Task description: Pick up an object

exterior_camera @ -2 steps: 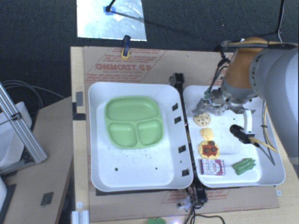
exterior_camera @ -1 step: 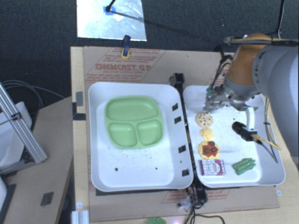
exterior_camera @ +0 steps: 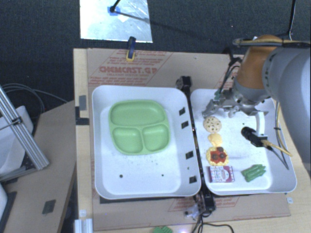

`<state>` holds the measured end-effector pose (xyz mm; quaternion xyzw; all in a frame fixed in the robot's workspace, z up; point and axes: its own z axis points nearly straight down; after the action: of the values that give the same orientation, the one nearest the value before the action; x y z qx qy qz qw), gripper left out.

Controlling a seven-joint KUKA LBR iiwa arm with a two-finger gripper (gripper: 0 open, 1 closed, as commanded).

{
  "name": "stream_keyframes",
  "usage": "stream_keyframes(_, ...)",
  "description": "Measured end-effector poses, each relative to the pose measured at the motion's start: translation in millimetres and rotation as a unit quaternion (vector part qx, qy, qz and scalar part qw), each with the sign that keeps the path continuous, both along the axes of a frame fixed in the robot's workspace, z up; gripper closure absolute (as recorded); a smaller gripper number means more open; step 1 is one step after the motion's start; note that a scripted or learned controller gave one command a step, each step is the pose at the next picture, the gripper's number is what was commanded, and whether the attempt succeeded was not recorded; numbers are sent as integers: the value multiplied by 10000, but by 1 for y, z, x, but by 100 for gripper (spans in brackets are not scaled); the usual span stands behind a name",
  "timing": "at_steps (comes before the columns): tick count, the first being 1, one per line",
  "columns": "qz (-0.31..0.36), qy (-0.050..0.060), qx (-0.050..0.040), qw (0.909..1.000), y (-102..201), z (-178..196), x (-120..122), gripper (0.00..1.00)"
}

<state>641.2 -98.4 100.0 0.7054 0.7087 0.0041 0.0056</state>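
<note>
The right bin (exterior_camera: 284, 176) holds several toy foods. A round speckled cookie (exterior_camera: 212, 124) lies near its left wall, with a small yellow piece (exterior_camera: 215, 139) just below it. Further down are a yellow disc with red and dark toppings (exterior_camera: 217, 155) and a red and white packet (exterior_camera: 221, 174). A green bean pod bundle (exterior_camera: 253, 172) lies toward the front right. My gripper (exterior_camera: 219, 108) hangs over the bin's back left part, just above the cookie, and nothing shows in its grasp.
The left bin (exterior_camera: 103, 176) holds a green divided plate (exterior_camera: 138, 126). The grey arm with its orange band (exterior_camera: 252, 69) covers the back right of the right bin. A hinge strip (exterior_camera: 190, 130) separates the bins.
</note>
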Motion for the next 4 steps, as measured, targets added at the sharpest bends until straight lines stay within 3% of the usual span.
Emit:
stream_keyframes(1, -22, 58, 7, 10000, -11, -15, -18, 0)
stream_keyframes(2, -8, 9, 6, 10000, -11, 0, -14, 100)
stream_keyframes(3, -8, 18, 8, 10000, -11, 0, -15, 0)
stream_keyframes(4, -21, 75, 9, 10000, -12, -16, -40, 0)
